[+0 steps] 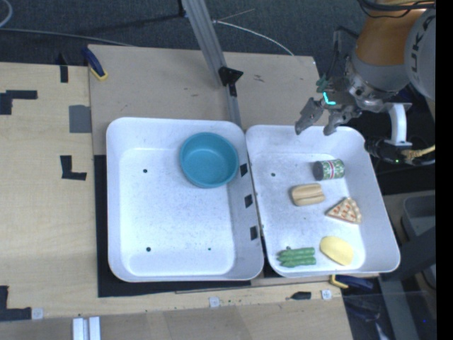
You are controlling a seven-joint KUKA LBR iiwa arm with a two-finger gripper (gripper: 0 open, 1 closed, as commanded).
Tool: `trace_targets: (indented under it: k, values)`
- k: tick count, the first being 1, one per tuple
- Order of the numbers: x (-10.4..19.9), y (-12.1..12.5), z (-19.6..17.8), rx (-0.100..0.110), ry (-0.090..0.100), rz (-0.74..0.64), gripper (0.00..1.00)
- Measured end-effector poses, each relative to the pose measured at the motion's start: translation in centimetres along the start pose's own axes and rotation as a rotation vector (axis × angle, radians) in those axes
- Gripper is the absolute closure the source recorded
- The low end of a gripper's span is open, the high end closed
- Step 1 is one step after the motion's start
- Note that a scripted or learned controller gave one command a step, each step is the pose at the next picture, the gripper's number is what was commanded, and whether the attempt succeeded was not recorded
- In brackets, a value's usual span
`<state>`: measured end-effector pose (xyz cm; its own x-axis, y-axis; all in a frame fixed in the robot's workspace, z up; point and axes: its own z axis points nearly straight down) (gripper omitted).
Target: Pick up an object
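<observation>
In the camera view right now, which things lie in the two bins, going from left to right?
Blue bowl in the left bin → green beans → bread roll → green can → pizza slice, these four in the right bin.

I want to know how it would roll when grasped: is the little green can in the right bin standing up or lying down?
Lying down. The green can rests on its side on the right bin floor, long axis across the view.
</observation>
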<state>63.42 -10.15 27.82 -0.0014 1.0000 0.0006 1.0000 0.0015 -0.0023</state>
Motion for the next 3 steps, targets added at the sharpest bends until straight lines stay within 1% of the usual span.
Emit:
trace_targets:
  k: [1, 2, 3]
  values:
    - [0.0, 0.0, -0.1, -0.001, -0.001, -0.001, 0.0]
    - [0.1, -0.5, 4.4, 0.004, -0.002, 0.0, 0.0]
    - [0.3, -0.7, 11.0, 0.006, -0.001, 0.0, 0.0]
